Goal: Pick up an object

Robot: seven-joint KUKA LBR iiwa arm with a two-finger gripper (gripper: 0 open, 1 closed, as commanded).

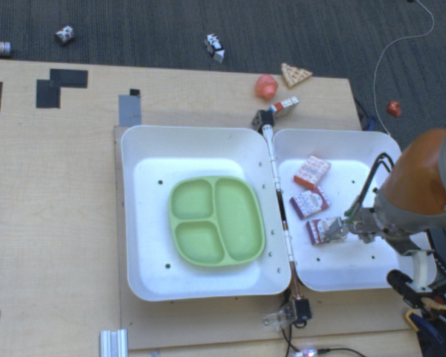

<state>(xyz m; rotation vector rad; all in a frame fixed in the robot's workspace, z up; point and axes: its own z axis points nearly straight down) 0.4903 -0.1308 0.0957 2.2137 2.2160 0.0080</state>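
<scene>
In the left bin (145, 222) I counted one green divided plate (216, 221) — nothing to pick there. The right bin (334, 274) held three small packets: a red-and-white one (312, 172) at the top, a purple one (309, 201) below it, and a dark one (321, 231) lowest. My gripper (340, 229) was at that lowest packet, touching its right edge; I couldn't tell how far its fingers stood apart, nor whether they had it. I judged the best move a square, centred close — then a slow lift.

The gripper (340, 230) sits in the right bin (357, 270), touching a packet (320, 232) at its left. Two more packets (309, 201) (312, 172) lie behind it; the divided tray (215, 222) lies well left, in the left bin (145, 222).
</scene>
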